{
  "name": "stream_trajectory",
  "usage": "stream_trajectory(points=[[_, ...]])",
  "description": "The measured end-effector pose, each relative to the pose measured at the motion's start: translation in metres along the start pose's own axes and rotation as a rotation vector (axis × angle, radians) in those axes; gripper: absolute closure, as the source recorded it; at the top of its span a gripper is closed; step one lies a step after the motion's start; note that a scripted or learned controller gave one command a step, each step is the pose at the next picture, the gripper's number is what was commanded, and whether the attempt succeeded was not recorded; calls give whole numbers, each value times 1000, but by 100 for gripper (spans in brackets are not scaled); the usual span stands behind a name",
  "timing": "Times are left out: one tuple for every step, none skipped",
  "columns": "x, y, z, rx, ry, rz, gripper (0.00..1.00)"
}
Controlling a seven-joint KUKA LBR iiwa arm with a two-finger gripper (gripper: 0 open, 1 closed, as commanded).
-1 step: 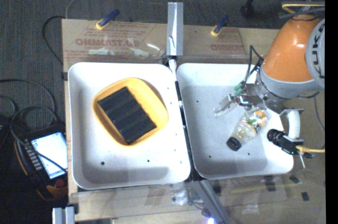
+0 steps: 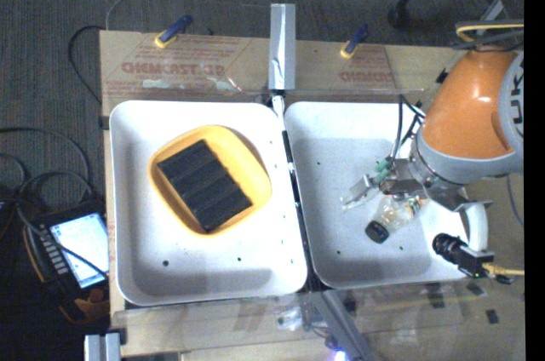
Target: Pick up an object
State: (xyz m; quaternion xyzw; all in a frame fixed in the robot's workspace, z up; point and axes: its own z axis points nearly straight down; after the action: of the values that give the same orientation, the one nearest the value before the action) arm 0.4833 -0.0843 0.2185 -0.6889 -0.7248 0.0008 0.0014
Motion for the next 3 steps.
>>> stream_trajectory(points=[[-86, -4, 48, -1, -1, 68, 0], [-67, -2, 12, -2, 0, 284, 0], [-67, -2, 12, -2, 0, 284, 0]])
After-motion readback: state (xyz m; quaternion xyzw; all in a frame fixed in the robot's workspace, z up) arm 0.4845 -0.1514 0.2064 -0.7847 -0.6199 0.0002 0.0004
